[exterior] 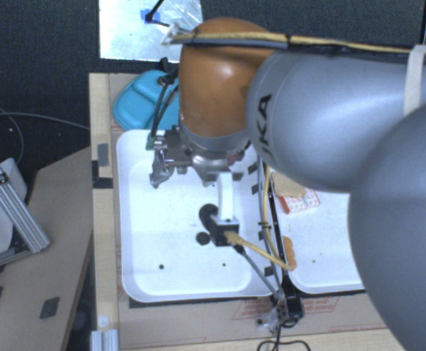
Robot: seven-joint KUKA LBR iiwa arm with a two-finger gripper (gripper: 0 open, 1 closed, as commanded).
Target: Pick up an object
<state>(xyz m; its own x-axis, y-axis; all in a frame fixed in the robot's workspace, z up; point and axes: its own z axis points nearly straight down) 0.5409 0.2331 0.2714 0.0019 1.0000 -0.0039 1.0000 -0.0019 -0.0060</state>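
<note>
While my grey arm reaches in from the right of the frame, the shallow white left bin [136, 269] lies lower centre beneath it. Just right, the second white bin [330, 269] holds a red-and-white printed packet [302, 199], partly hidden by my arm. My claw [162, 168] hangs over the left bin's upper part; apart or together, I cannot tell. Beyond, at upper left, sits a blue plastic shell [136, 101].
</note>
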